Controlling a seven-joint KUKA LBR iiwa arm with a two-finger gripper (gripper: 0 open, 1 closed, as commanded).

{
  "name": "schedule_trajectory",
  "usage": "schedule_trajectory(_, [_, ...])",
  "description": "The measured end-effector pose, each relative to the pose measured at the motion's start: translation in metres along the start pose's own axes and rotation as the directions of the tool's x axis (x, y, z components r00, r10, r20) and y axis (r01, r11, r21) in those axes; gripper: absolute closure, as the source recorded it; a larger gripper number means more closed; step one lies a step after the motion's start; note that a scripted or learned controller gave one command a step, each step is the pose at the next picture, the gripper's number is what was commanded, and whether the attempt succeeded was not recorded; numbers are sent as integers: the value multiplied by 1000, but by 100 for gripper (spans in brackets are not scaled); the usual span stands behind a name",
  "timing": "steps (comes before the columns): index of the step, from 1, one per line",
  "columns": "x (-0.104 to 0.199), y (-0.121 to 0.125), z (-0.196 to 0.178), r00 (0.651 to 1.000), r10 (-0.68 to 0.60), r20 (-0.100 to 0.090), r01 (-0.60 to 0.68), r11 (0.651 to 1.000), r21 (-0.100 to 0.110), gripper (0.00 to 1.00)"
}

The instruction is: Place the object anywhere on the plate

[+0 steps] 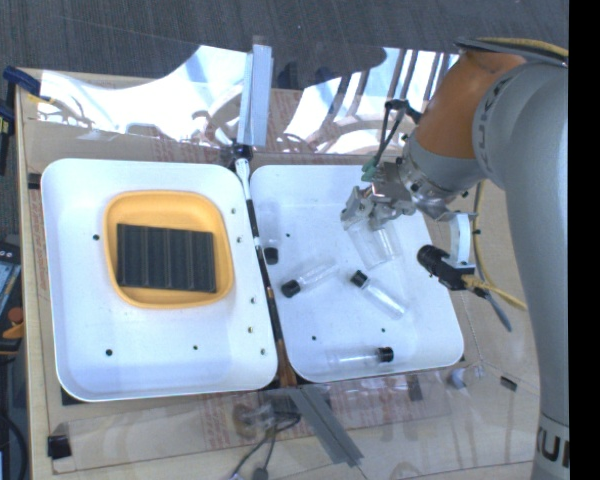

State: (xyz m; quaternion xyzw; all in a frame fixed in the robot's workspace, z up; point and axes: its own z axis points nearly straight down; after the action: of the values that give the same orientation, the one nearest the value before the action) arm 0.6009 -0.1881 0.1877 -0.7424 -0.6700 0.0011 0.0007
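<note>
The gripper [372, 211], its grasp impossible to tell, hangs over clear vials [307, 276] in the right bin [435, 343]; a clean pick must precede the carry left to the yellow plate [166, 213].

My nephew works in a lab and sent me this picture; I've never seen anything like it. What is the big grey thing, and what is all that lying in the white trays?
The grey thing with the orange band is a robot arm, reaching in from the right of the picture. The camera is fixed above the bench and looks down at a slant. At the arm's end is its pincer, the part that grasps; it hangs over the right bin. I cannot tell whether it holds anything, because what is under it is clear and hard to make out. In that bin lie several small clear tubes with black caps, for example one near the front edge and one near the middle. The left bin holds a yellow plate with a dark ribbed insert. The arm's job is to put an object on that plate.
</note>
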Motion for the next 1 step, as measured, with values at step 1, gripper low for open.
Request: schedule_trajectory(1, [62,-73,0,985,-170,-2,170,985,2,100])
